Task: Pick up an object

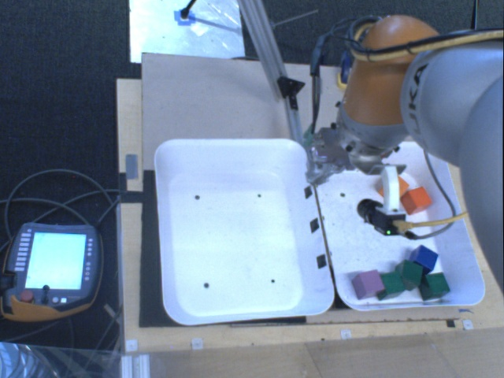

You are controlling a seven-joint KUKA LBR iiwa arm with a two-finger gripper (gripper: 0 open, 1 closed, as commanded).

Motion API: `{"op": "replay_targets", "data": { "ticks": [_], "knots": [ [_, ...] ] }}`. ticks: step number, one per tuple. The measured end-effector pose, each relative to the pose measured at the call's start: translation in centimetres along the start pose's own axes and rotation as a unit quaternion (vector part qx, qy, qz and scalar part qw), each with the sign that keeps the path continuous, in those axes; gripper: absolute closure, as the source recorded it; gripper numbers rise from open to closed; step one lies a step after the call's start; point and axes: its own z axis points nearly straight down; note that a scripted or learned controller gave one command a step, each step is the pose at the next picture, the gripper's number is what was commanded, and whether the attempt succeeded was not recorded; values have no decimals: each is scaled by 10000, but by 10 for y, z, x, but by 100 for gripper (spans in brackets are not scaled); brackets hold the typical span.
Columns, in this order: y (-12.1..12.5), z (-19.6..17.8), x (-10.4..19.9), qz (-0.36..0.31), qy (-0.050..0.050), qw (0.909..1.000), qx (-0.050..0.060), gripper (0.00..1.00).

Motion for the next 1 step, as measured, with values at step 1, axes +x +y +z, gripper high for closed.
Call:
{"op": "replay_targets", "data": {
  "ticks": [1],
  "knots": [
    [2, 10, 47, 3, -4, 10000, 0, 100]
  ]
}}
